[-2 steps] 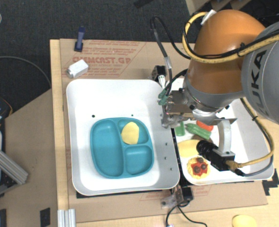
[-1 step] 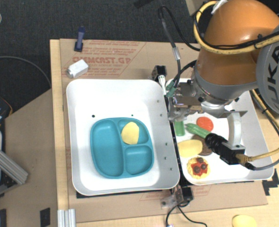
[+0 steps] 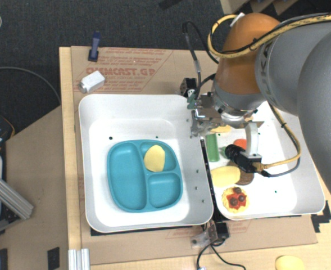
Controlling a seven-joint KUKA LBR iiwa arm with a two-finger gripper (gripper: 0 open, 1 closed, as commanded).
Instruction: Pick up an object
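- The gripper (image 3: 220,122) hangs to the right of the teal tray (image 3: 130,180), over the near-left part of the right bin (image 3: 291,191). The bulk of the arm (image 3: 249,55) covers it from above, so I cannot tell whether it stands wide or narrow, or whether it has anything in its grasp.
- The things that could be picked up lie in two places. A yellow lemon-shaped piece (image 3: 154,158) sits in the tray's upper right compartment. The others lie right of the tray, past the wall between the two bins.
- Closest to the tray on that side is a green block (image 3: 212,147), lying just beside the dividing wall and right under the gripper.
- Further right of the tray lies a red piece (image 3: 240,144), partly hidden by the robot's hardware.
- Right of the tray's lower corner lies a pale yellow piece (image 3: 224,176), with a brown piece (image 3: 246,179) touching it.
- Just below those two sits a round tart (image 3: 235,198) with red and dark berries on top.
- The tray itself lies in the left bin (image 3: 95,122), and its other two compartments are bare.
- Above the tray, outside the bin, a small white block (image 3: 92,81) and a blue thing (image 3: 94,46) lie on the cardboard sheet (image 3: 154,69).
- The cardboard carries faded red print. The letters "MCAST" can be made out, and the rest is too faint to read.
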